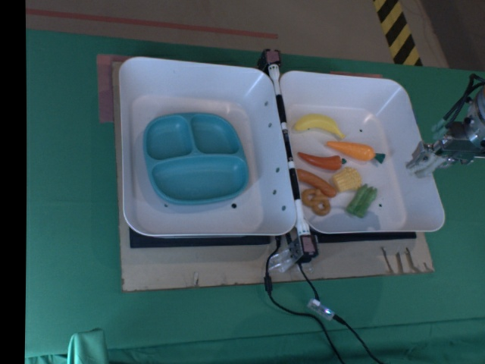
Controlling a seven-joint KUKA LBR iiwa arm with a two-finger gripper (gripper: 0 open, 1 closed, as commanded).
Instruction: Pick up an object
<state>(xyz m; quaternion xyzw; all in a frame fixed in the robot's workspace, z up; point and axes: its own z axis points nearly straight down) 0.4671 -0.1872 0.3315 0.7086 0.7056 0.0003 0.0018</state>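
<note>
Cables (318,309) trail across the green bench (68,203) nearest me, running up to the clamp between the two white bins. Beyond them the hand (421,160) hangs at the outer rim of the right bin (413,112), its fingers seemingly parted with nothing between them, though it is small from here. Everything it could take lies inward of it, toward the divider: the green beans (362,200) closest, then the corn (347,178), the pretzel (316,201) and the sausage (316,182) further in. Up from those sit the carrot (353,151), the red chilli (321,161) and, furthest up the bin, the banana (318,124). Well past the divider, the left bin (136,89) holds a blue divided plate (195,158).

I judge this the approach: no object chosen, none touched. The next move calls for travelling inward over the bin floor, settling above one piece, perhaps the beans or the carrot, then descending with fingers straddling it before closing.
</note>
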